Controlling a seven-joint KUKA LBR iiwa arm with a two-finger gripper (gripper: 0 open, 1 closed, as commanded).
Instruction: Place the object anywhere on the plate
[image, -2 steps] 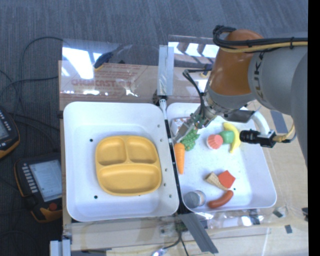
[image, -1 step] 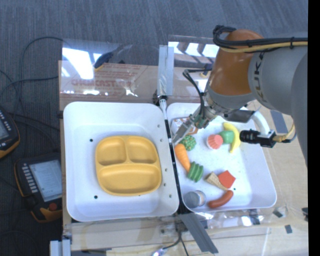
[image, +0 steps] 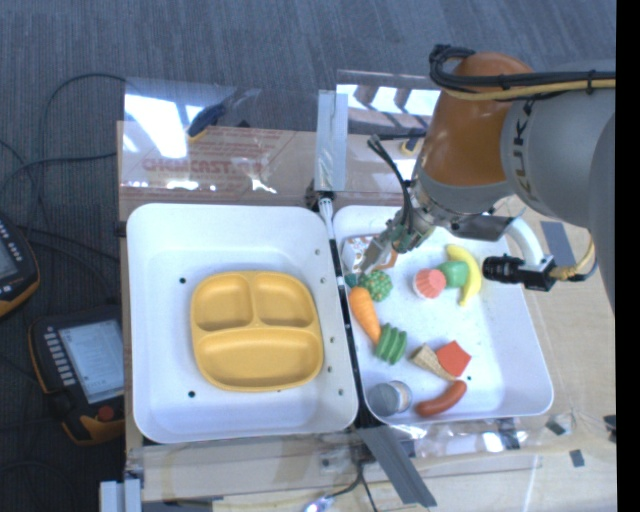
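Nothing lies on the plate (image: 258, 330) yet, so the whole placement remains. Toys, a carrot (image: 365, 314) and banana (image: 462, 274) among them, sit in the right bin (image: 520, 345). Gripper (image: 385, 252) hovers there; its grasp I cannot tell.

Bright, even light falls from overhead. The white bins (image: 150, 330) look nearly washed out, shadows soft and short. Hard glare flashes off the clear plastic sheet (image: 200, 125) at eleven o'clock and the one at twelve. Focus stays fairly crisp throughout.
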